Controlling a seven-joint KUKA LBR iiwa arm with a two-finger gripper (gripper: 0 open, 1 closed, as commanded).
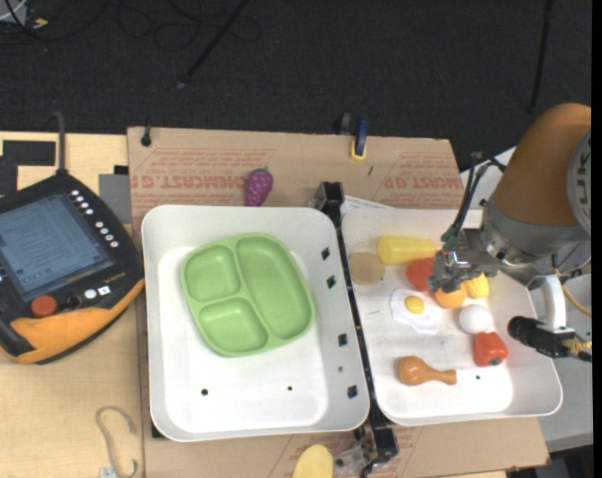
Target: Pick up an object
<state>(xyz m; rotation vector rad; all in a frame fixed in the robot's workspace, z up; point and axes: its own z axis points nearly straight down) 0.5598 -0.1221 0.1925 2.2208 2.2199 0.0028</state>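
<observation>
Over the right bin (539, 398), jaws (450, 277) among toy food (450, 292), grip state unclear

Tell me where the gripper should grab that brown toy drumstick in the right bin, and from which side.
Grip the brown plastic drumstick across its narrow handle end, coming straight down from above. It lies flat, lengthwise left to right, with bare floor of the right white bin on both sides, so the approach likely looks open.

Grey arm (549, 182) from the right, pincer (450, 275) low, pointed down.
</observation>
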